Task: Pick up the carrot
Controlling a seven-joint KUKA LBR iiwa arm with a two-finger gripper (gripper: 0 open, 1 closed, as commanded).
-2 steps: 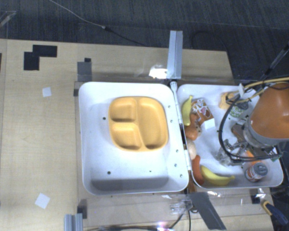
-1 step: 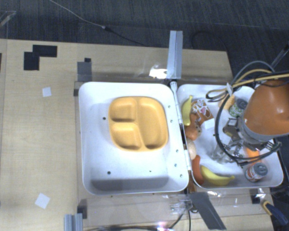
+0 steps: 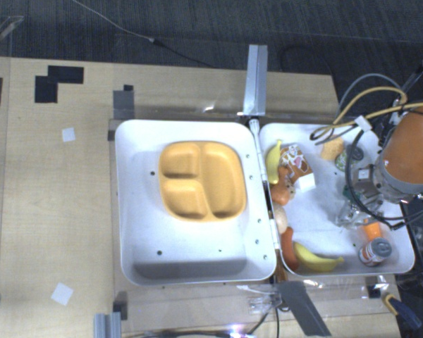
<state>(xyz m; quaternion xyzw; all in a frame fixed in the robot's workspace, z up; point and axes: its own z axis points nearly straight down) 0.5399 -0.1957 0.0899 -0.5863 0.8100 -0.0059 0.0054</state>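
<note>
- So, carrot up yet?
- No. Going left to right: left bin (image 3: 127, 189) holds a yellow divided plate (image 3: 201, 180). In the right bin (image 3: 402, 263), what I take for the carrot (image 3: 287, 246) lies against the left wall, near the front corner. The front banana (image 3: 317, 259) is touching it. Gripper (image 3: 350, 215) hangs well apart, over the bin's right half, near a can (image 3: 375, 249).
- Jaws?
- Can't tell, cables clutter them. Nothing visibly held. I'd say the whole grasp is still to do, and the banana likely crowds the approach.

Arm (image 3: 412, 150) cut off at right edge
</note>
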